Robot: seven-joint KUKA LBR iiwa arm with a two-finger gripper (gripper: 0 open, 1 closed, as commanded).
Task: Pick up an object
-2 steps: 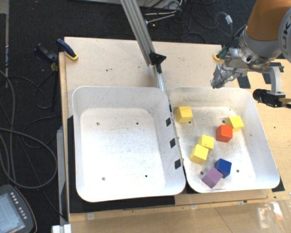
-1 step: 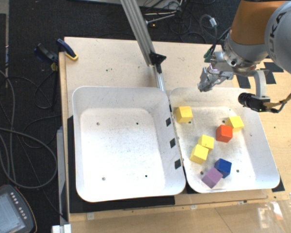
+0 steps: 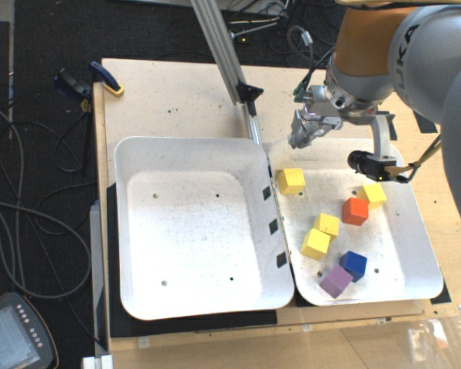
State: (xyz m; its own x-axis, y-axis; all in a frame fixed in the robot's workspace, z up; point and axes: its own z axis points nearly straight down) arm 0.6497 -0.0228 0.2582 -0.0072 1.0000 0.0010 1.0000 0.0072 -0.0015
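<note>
**Gripper poised over the far edge of the right bin**

The arm [image 3: 415, 44] reaches in from the right, and its gripper [image 3: 301, 138] hangs above the far left corner of the right bin [image 3: 415, 244]. Whether the jaws are open or closed cannot be told from this angle — nothing is seen between them.

The blocks all lie in the right bin. A yellow cube [image 3: 292, 181] sits nearest the gripper, just below it toward the near side. Further right, an orange cube [image 3: 355, 211] touches a second yellow block [image 3: 373, 194]. Toward the middle, two more yellow blocks [image 3: 321, 235] lie close together — one slightly nearer than the other. At the near end, a blue cube [image 3: 353, 264] rests against a purple cube [image 3: 336, 280].

The left bin [image 3: 192, 229] sits beside it, their rims meeting. A slanted metal pole [image 3: 219, 41] crosses the far side of the bench [image 3: 177, 98].
</note>
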